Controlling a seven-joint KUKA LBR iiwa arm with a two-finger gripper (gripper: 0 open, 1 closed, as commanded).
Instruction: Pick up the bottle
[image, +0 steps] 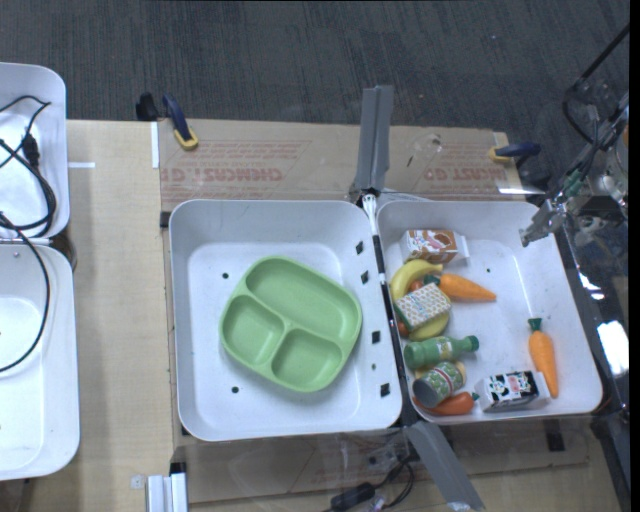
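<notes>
The green bottle lies on its side in the right bin, near that bin's left wall, with its cap pointing right. It is wedged between a small patterned box above it and a can below it. My gripper hangs over the right bin's far right corner, well away from the bottle, with nothing seen in it.
The right bin also holds a banana, two carrots, a juice carton, a milk carton and a red item under the can. A green divided plate lies in the left bin.
</notes>
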